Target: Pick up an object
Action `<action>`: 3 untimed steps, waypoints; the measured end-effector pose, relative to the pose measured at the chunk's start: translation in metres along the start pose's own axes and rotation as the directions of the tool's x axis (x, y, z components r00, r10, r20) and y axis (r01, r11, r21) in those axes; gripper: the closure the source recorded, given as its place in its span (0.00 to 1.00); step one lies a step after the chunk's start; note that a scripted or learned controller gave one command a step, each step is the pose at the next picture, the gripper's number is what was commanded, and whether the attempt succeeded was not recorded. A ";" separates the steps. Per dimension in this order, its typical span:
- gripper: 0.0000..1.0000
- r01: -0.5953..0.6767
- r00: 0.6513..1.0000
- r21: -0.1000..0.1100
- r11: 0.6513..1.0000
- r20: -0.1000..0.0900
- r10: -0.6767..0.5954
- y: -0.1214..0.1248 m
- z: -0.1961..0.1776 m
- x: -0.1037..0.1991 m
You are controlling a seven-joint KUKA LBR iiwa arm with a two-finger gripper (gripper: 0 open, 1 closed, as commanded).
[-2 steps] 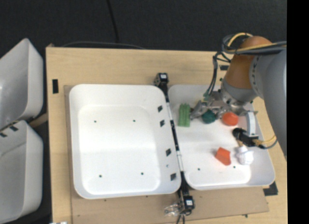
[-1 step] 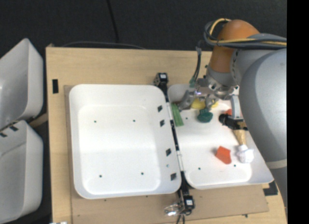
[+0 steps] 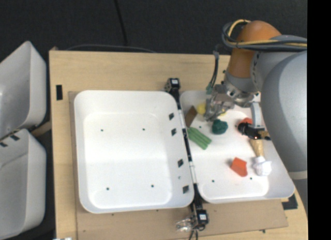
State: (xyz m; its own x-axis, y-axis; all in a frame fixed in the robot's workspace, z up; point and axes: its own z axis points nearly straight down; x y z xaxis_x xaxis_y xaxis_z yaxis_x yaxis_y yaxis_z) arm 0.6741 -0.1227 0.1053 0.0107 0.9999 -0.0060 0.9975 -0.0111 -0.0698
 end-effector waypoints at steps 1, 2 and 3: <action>1.00 0.009 1.000 -0.064 0.998 -0.007 -0.010 -0.085 -0.003 0.025; 1.00 0.015 1.000 -0.085 0.996 -0.002 -0.015 -0.012 -0.102 0.035; 1.00 0.010 1.000 -0.068 0.998 -0.003 -0.010 -0.003 0.009 0.024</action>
State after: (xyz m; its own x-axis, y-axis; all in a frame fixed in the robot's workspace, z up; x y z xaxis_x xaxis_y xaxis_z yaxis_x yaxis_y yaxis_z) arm 0.6705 -0.0985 0.0965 0.0007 1.0000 -0.0018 1.0000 -0.0007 -0.0016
